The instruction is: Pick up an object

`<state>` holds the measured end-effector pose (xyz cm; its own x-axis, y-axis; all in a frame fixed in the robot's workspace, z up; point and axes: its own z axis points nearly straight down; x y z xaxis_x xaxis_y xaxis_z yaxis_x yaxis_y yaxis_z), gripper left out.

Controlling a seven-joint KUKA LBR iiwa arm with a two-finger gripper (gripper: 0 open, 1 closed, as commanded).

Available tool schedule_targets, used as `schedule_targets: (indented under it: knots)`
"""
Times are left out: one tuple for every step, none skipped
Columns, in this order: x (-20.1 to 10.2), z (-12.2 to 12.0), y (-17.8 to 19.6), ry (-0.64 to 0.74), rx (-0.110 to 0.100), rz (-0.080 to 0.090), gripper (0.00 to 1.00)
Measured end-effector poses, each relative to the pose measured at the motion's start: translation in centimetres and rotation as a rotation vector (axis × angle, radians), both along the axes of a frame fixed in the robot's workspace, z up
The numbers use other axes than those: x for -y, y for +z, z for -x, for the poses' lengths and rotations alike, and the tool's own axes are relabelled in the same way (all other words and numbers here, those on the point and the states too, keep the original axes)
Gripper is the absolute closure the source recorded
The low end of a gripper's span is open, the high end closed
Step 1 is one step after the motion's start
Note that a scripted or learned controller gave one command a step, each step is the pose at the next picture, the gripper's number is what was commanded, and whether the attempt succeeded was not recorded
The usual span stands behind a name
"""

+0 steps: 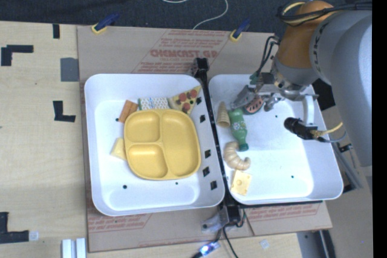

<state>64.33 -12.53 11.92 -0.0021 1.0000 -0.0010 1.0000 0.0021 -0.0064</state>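
Observation:
My gripper (pixel 256 101) hangs over the upper middle of the right bin (pixel 302 184), below the orange wrist band. A small red-brown piece (pixel 253 105) sits between its grey fingers, and they are shut on it. Just left and below lie a green bottle (pixel 238 129) and a tan cone (pixel 222 113). A croissant (pixel 236 157) and a yellow cheese square (pixel 241 183) lie nearer the front of that bin.
The left bin (pixel 103 190) holds a yellow divided plate (pixel 162 143), with a pizza slice (pixel 186 99), an orange strip (pixel 127 110) and a yellow wedge (pixel 117 148) around it. A black clip (pixel 297 126) hangs from the arm over the right bin.

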Motion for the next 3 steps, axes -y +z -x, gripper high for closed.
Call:
schedule_targets:
  knots:
    - [-0.1,0.1,-3.7,0.001,0.003,0.001,0.0]
    - [-0.2,0.0,-2.5,0.002,0.006,0.0,1.0]
    - [0.3,-0.9,3.2,-0.001,0.01,-0.001,1.0]
